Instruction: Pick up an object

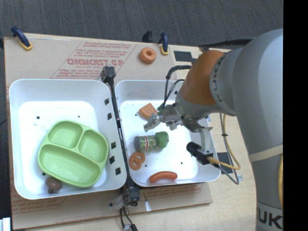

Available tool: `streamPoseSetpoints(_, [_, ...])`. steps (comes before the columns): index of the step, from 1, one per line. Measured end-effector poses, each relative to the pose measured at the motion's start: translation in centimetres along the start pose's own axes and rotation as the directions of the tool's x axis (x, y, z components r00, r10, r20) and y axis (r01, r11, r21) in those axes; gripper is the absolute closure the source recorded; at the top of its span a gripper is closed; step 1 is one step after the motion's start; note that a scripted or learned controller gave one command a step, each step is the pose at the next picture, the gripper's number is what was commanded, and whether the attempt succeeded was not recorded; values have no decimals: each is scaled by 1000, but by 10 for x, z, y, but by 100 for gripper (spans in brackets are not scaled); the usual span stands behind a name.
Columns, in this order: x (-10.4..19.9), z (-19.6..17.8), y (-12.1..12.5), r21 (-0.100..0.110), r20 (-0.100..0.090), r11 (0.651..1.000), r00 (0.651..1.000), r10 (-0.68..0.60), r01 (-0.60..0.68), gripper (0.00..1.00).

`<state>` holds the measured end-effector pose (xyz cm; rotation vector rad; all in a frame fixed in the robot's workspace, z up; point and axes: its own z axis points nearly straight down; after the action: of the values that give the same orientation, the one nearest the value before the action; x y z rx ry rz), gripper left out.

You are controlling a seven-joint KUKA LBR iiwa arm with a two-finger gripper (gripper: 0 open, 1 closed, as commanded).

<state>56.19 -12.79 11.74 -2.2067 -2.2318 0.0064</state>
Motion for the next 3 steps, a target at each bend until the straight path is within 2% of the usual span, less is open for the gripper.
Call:
streamPoseSetpoints(1, [-18,27,-86,-1,-1,1000,1000,4,-4,0])
streamPoseSetpoints(2, [32,26,-13,-2,-1,1000,1000,2,-2,0])
streamPoseSetpoints(3, [32,16,-13,-1,-1,1000,1000,1,-1,100])
